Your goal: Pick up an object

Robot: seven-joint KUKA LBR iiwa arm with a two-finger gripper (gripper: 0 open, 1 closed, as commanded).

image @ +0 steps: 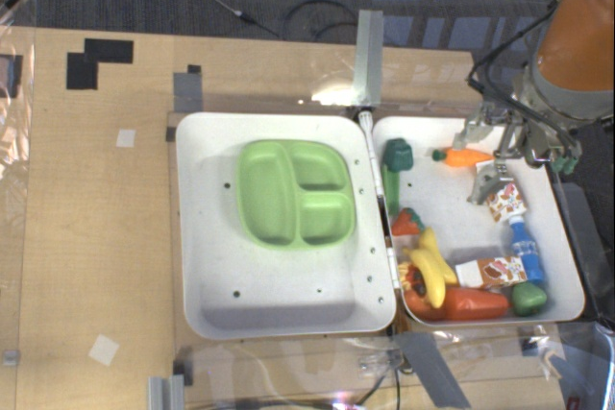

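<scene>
Gripper (492,176) hovered just above the small snack packet (505,202), beside the orange carrot (464,157); its finger state I couldn't tell. Packet looked light, crinkly, best pinched across its narrow sides.

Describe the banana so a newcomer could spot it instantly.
Start at the right white bin, the one full of toy food. Go to its near-left corner, by the divider. The banana lies there across a red item, the one yellow curved piece in the pile.
</scene>
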